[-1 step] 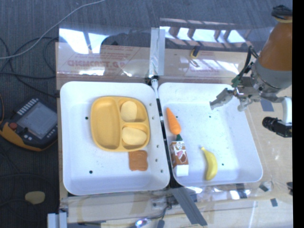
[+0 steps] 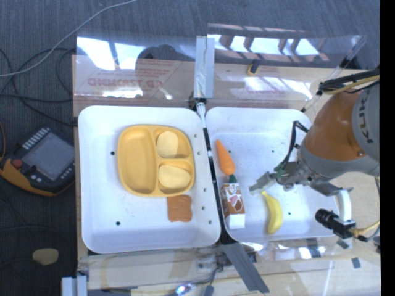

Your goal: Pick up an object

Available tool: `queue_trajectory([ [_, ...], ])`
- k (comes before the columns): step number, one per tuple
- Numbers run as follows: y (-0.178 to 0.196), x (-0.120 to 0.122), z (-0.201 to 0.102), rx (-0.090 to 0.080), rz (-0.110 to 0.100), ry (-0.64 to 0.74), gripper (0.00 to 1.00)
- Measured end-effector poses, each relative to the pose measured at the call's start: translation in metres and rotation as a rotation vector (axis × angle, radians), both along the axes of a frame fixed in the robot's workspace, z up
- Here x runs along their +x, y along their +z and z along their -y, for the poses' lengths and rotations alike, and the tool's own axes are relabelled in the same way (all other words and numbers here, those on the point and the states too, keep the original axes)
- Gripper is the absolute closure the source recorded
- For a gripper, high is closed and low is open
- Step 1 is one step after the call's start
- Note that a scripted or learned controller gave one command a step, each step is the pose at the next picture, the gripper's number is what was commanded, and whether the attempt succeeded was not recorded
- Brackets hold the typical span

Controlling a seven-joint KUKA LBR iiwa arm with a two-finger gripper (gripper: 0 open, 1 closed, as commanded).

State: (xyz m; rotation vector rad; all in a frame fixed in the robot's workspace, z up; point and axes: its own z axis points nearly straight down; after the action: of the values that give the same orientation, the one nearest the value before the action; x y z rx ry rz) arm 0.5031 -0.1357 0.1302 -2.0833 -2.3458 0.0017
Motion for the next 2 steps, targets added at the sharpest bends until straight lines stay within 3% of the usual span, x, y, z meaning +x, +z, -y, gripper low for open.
queue_trajectory([
  [1, -0.0413, -0.0158, 0.0071, -0.003, 0.014, 0.03, 0.0],
  [2, -0.0313, -0.0143, 0.0064, -0.002, 0.017, 0.031, 1.0],
])
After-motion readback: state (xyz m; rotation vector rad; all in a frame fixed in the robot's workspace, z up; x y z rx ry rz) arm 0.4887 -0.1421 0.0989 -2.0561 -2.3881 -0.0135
